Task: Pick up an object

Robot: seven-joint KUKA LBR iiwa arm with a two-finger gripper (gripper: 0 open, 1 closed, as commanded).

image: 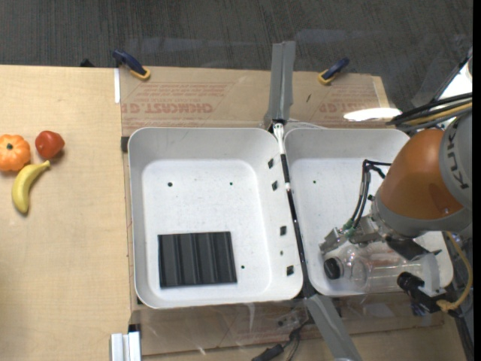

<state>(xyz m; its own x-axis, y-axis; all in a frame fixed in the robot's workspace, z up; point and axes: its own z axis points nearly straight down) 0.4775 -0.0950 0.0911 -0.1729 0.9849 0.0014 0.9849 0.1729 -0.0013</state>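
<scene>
Clear plastic shows at about 5 o'clock in the view, where a transparent bottle (368, 265) lies on its side along the near edge of the right bin (319, 179), its dark cap end pointing toward the divider between the bins. The end effector (361, 235) is down directly over this bottle, at or just above its upper side; whether it is clenched or released I cannot tell, as the arm's orange band (417, 183) and grey wrist cover most of it, and the bottle cannot be seen between any gripping surfaces.

At 7 o'clock, in the near-left corner of the left bin (143, 201), a dark ribbed rectangular tray (197, 259) lies flat, well apart from the bottle.

Farther out, at 9 o'clock on the light wooden tabletop (60, 277) outside the bins, three pieces of fruit sit together: a yellow banana (25, 186) nearest, with an orange (13, 153) and a red tomato-like fruit (49, 144) just beyond it, all close to touching.

At 12 o'clock, past the bins, a sheet of brown cardboard (188, 96) lies under them, held by two blue-and-yellow clamps (131, 65) at its far edge, one toward 11 o'clock and the other (333, 71) toward 1 o'clock. Grey carpet (225, 13) lies beyond.
</scene>
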